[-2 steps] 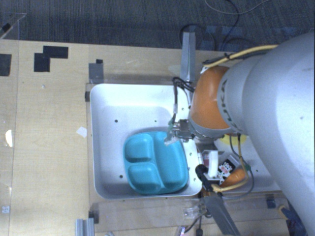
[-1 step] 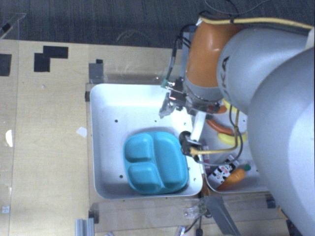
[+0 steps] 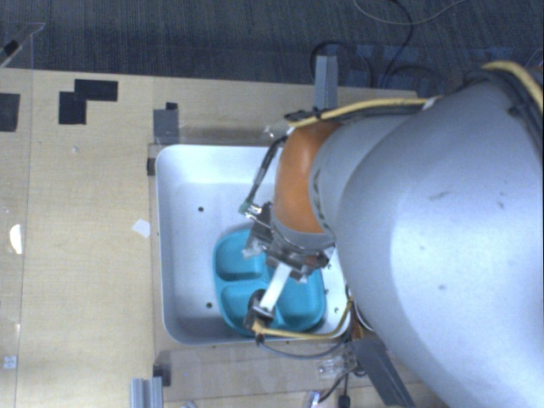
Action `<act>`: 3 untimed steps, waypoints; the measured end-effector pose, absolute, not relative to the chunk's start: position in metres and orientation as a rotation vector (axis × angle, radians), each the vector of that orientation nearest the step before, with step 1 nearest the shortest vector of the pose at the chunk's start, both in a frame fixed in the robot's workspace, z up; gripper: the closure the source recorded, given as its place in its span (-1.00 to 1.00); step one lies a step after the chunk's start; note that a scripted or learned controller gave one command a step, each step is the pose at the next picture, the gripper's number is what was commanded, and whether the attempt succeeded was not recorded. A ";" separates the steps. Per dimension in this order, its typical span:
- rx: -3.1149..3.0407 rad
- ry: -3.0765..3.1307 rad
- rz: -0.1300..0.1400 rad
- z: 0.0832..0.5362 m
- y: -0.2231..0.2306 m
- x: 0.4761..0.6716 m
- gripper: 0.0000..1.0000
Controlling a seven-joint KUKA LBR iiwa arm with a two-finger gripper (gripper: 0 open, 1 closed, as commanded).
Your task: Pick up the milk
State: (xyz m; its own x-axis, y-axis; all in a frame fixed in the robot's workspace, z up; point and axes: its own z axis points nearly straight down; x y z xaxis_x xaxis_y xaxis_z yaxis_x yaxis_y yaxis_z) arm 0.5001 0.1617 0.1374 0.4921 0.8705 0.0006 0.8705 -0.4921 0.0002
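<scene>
White bin (image 3: 183, 228) holds blue tray (image 3: 234, 266); pincer (image 3: 259, 313) above.

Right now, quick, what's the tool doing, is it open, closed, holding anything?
Tool: cannot be told; it sits low over the blue tray in the white bin.

Bin (image 3: 183, 228): you see smooth white plastic, faintly glossy.
Tray (image 3: 234, 266): glossy blue plastic.
Bench (image 3: 76, 228): pale matt wood.
Arm (image 3: 442, 219): smooth grey casing with a soft sheen.
</scene>
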 end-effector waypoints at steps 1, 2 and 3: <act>-2.661 -1.670 -0.003 0.150 0.227 0.561 -1.00; -2.924 -1.146 -0.001 0.137 0.235 0.538 -1.00; -3.002 -0.903 -0.102 0.110 0.230 0.506 -1.00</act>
